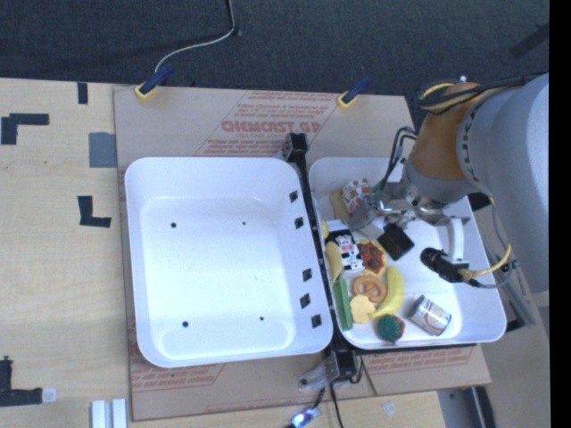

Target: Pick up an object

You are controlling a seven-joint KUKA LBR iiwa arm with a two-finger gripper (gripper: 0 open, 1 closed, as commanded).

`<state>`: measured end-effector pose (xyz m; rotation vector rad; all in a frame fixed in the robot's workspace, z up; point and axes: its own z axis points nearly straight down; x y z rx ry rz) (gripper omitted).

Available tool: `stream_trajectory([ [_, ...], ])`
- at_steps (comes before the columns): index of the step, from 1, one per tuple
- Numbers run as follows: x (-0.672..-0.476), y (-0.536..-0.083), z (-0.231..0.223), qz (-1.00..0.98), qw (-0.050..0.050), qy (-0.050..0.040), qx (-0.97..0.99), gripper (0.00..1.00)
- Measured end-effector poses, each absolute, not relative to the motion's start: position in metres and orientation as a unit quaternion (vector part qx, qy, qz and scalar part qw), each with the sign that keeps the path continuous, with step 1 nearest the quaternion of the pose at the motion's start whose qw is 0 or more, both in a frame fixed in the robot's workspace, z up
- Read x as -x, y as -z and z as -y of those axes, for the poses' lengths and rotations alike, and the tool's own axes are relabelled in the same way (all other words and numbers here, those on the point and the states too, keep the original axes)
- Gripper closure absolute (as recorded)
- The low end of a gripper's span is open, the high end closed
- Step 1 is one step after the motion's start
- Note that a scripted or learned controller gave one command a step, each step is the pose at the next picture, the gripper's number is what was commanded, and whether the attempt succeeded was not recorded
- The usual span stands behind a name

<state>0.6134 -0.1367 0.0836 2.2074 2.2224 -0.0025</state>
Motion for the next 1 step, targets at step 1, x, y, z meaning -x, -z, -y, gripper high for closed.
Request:
stream_trajectory([
  [1,-0.6624,-0.0797,0.1,-0.706,-0.012,0.0108,-0.708,0.0],
])
